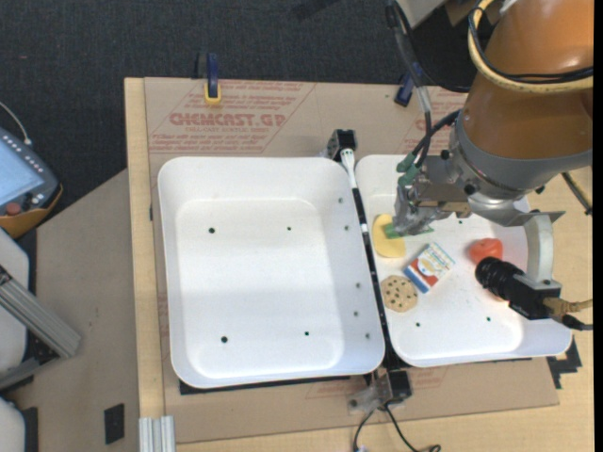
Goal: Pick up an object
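The arm (532, 130) comes in from the upper right, its orange band (542, 26) large in the foreground and cut off by the top and right edges. Its grey wrist is bent down over the right bin (471, 348). The gripper (407, 222) hangs steeply into the back left part of that bin, close to the wall it shares with the left bin (254, 285). Its tip sits at the upper right edge of a soft yellow piece (385, 244) and covers part of it. The tip is dark and tangled with cables and brackets, so I cannot tell whether the gripper is closed, or whether it touches the yellow piece or only stands in front of it. The yellow piece lies on the bin floor and its exact kind is hard to make out. Just in front of it lies a round chocolate-chip cookie (400, 294). Beside the cookie is a small blue, white and red box (430, 266), tilted. Further right lies a small orange-red thing (486, 250), too blurred to name. The wrist hides the back of the right bin. Both bins rest on a cardboard-covered surface (151, 215), which has a blue clamp (212, 75) at its far edge.
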Available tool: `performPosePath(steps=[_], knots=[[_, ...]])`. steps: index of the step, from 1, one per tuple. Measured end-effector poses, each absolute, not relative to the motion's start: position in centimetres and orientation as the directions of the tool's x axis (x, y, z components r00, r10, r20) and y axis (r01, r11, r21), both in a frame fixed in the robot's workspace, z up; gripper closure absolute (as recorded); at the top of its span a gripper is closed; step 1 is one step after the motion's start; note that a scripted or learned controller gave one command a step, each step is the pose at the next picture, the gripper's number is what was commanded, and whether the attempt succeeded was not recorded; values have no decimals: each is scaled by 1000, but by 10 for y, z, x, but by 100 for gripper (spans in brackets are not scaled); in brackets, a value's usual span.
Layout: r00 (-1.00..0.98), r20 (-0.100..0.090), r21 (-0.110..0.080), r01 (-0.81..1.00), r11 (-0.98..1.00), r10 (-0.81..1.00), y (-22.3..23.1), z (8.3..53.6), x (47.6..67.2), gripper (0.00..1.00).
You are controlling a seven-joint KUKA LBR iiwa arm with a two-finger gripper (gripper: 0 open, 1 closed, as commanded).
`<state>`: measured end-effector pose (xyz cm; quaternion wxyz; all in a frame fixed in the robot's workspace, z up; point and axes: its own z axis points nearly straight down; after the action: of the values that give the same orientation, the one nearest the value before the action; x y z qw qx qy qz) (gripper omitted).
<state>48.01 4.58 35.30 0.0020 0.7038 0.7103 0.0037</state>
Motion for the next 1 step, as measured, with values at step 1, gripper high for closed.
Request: performPosePath(steps=[1], knots=[[-2, 3, 21, 1000, 2, 1000, 47, 534, 483, 100]])
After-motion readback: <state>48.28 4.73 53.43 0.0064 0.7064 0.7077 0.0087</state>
